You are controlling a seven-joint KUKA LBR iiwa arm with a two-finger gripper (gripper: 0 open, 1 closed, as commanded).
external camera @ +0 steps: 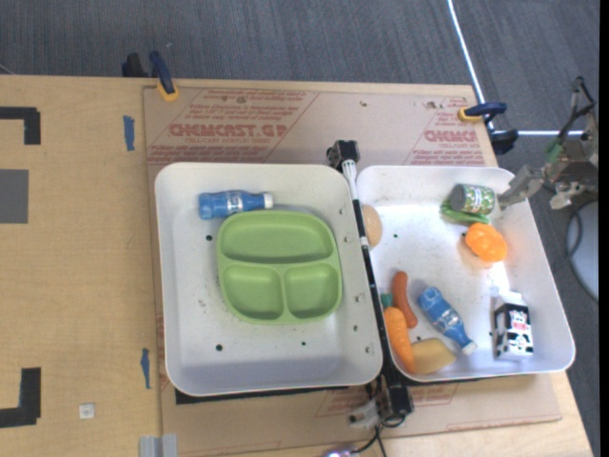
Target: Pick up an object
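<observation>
- Green can [473, 199]: judged to be the object in play, since it lies nearest the hand [521, 187]. It sits in the far corner of the right bin [557, 284], on its side, just beside the orange round toy [486, 243].
- Handling, as a judgement: it looks like a small, light, stiff toy tin with a smooth curved wall, so it may roll or slip away if pinched off-centre. Closing across the middle of the barrel, fingers square to the long axis, seems the safest hold.
- Direction: its long axis runs roughly left to right across the camera view, tilted a little, with the paler end turned toward the bins' shared wall.
- Hand: it hangs at the bin's far right rim, close to the can; whether it touches the can is unclear, and I cannot tell how far it is open or whether it holds anything.
- Alternatives in the same bin: a blue bottle [445, 319] lying diagonally, a carrot [399, 337], a milk carton [513, 329].
- Left bin [181, 284]: a green divided plate [280, 265] and a second blue bottle [233, 203].
</observation>
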